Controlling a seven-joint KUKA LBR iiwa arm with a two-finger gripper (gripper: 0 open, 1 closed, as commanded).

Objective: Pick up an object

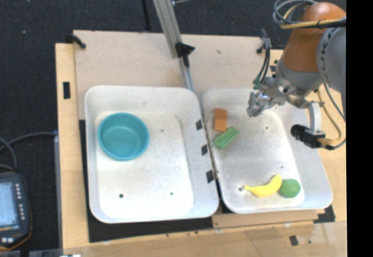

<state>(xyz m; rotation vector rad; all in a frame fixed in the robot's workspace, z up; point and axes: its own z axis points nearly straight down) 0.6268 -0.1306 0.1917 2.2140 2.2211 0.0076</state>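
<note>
Orange, small and likely light and rigid, the block (220, 119) lies in the right bin (303, 133) touching a green piece (225, 137); grip its long sides. The gripper (256, 104) hovers nearby, its state impossible to tell.

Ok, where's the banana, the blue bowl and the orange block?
banana (263, 187), camera view, middle of its curved yellow body
blue bowl (123, 136), camera view, centre of its inside
orange block (220, 119), camera view, middle of its top face
</note>
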